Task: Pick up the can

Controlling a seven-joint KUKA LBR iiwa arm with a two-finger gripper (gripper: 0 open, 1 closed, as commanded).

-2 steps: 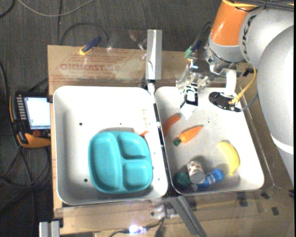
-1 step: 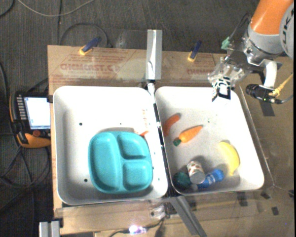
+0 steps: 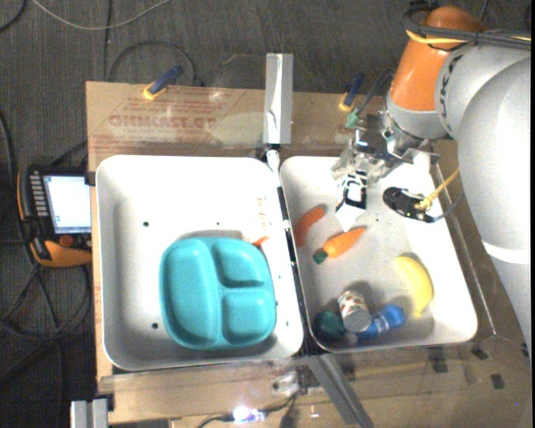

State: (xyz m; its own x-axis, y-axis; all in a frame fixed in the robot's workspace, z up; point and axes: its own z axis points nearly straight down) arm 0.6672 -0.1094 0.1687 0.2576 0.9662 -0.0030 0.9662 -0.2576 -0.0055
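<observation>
The gripper (image 3: 355, 184) hangs over the right bin (image 3: 459, 324), close to that bin's back edge and nearer its back left corner. Whether it is spread or pressed together cannot be told from this angle. Nothing can be seen held in it.

Just in front of it, on the bin floor, lies a short orange piece (image 3: 310, 218) near the left wall. A carrot (image 3: 342, 242) with a green end lies slantwise beside that piece, towards the bin's middle. A banana (image 3: 415, 283) rests near the right wall. The can (image 3: 355, 309) sits by the front edge, well apart from the gripper, tilted with its pale end up. It leans between a dark green thing (image 3: 328, 325) in the front left corner and a blue thing (image 3: 386, 318) on its right, touching both.

The left bin (image 3: 125, 194) holds a teal divided plate (image 3: 218, 292) towards its front edge and a small orange scrap (image 3: 259, 239) by its right wall.

Both bins stand on a brown board (image 3: 178, 123) that tops the bench. Blue and yellow clamps (image 3: 163, 80) grip the board's back edge, and a metal post (image 3: 278, 105) stands at the middle of that edge. Off the bench's left edge sits an orange handheld pendant (image 3: 58, 212) with a lit screen. The floor is dark carpet (image 3: 71, 52) crossed by loose cables (image 3: 62, 12).
</observation>
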